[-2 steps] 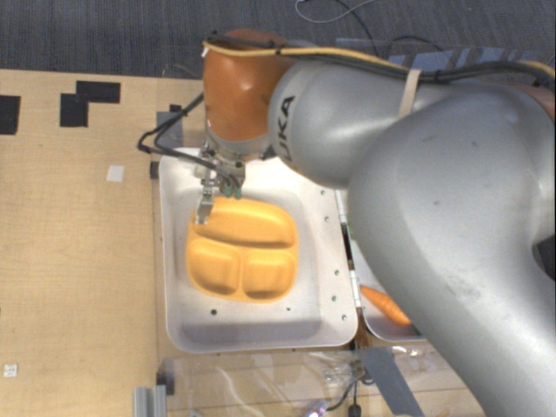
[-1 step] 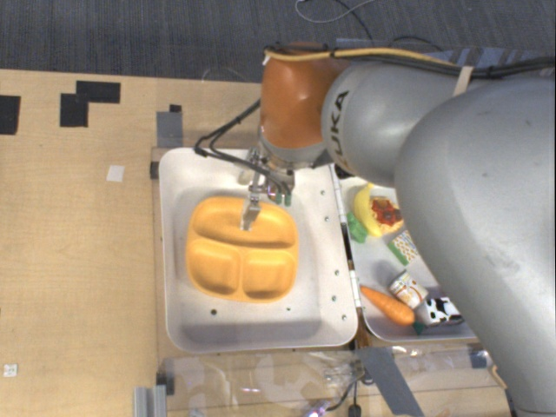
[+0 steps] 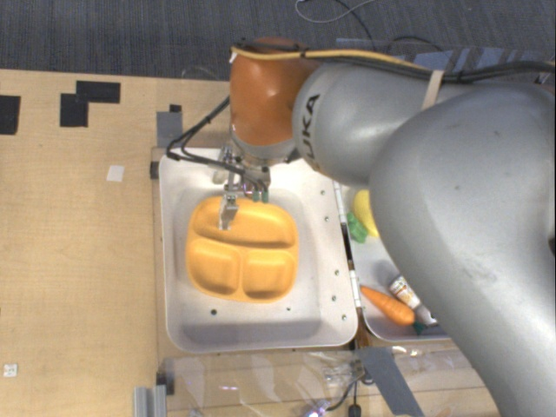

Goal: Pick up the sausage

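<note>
Over the far edge of the yellow compartment tray (image 3: 241,254): gripper (image 3: 231,208), finger state indeterminable. Sausage location indeterminable. Right of the tray, in the neighbouring bin (image 3: 382,324): carrot (image 3: 387,305).

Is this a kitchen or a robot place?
It looks like a robot lab, not a kitchen. A big grey robot arm reaches over two white bins on a wooden bench, cables trail on the carpet, and the carrot looks like a toy.
</note>
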Motion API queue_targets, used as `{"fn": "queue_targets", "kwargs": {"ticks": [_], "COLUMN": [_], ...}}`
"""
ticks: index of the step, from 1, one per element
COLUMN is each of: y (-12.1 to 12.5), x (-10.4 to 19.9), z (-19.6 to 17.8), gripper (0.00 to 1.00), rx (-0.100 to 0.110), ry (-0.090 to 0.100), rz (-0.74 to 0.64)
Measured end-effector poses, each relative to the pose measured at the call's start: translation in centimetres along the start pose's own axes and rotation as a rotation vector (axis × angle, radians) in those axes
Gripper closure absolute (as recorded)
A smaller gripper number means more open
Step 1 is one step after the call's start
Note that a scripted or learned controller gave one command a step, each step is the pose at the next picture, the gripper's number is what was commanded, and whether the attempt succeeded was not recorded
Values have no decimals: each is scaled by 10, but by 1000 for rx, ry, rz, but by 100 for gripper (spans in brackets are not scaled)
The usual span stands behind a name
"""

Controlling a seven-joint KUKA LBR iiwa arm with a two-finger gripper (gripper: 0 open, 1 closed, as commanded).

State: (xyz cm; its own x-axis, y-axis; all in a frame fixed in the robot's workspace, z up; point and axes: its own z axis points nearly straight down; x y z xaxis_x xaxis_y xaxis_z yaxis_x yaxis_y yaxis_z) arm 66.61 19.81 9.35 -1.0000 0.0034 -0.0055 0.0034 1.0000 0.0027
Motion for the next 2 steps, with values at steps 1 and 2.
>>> {"fn": "queue_targets", "kwargs": {"ticks": [1,2], "y": [1,-54], "x": [-1,-5], "z": [-9,-2], "gripper": [100,100], "rx": [-3,-10], "ry": [-8,-10], "rz": [0,386]}}
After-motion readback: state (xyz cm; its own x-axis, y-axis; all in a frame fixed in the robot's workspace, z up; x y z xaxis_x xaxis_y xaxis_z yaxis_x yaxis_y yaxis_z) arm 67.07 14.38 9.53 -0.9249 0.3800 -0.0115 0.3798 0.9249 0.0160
